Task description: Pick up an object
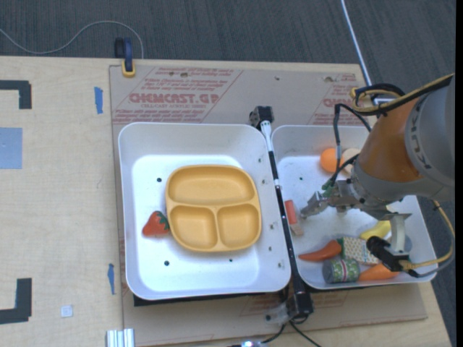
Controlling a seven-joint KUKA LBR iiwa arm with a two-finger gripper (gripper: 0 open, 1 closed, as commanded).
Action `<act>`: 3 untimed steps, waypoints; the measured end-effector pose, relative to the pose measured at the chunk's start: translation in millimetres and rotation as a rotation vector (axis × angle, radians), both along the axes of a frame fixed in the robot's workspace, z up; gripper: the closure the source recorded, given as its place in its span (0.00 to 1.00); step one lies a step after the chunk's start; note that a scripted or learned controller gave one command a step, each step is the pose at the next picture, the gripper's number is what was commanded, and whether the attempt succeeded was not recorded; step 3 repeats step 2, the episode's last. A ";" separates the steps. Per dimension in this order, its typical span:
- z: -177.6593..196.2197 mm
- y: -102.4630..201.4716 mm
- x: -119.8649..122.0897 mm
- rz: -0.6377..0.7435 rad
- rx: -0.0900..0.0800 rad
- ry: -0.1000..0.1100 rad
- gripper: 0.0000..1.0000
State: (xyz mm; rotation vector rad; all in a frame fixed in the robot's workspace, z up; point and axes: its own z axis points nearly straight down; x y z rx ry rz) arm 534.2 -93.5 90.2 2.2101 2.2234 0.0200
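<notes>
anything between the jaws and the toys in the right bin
Nothing visible. The gripper hangs over bare floor of the right bin; the red pepper and green can lie nearer the camera, unblocked.

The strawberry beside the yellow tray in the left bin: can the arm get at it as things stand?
Probably yes. The strawberry lies uncovered against the yellow tray, nothing over it, but the end effector is over the right bin.

Dark grey carpet (pixel 217 13), plywood bench (pixel 58 194)

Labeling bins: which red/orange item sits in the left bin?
The strawberry, red with a green top, lying beside the yellow tray. The orange ball and chili are in the right bin.
</notes>
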 end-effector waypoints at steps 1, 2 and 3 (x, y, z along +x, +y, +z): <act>-0.7 -6.6 -39.7 -0.004 -0.013 -0.010 0.00; -0.9 -1.9 -46.5 -0.006 -0.018 -0.015 0.00; -0.9 -1.9 -46.5 -0.006 -0.018 -0.015 0.00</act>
